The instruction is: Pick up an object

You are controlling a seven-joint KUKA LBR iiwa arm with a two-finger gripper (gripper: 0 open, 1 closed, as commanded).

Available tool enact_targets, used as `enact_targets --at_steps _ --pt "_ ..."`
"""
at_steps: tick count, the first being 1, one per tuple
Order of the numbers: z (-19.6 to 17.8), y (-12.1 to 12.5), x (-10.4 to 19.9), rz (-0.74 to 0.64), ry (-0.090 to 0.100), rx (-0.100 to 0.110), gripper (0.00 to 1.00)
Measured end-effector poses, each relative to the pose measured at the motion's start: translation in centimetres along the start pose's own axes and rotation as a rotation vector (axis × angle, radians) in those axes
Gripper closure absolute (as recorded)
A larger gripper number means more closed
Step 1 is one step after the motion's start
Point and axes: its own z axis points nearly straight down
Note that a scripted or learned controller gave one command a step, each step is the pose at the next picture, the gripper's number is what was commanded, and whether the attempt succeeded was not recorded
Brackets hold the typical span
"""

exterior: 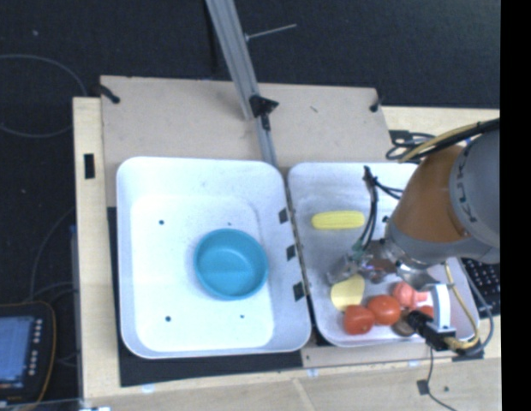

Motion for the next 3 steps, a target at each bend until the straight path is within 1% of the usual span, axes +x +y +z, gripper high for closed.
enact_targets --at_steps 1,2,3 --pt "-1.3 0.2 0.0 0.009 0.002 -0.007 1.0" --pt "-6.0 0.8 -0.7 0.003 0.001 -0.01 1.0" --pt "-11.6 1.1 -0.8 -0.009 0.001 -0.012 1.0"
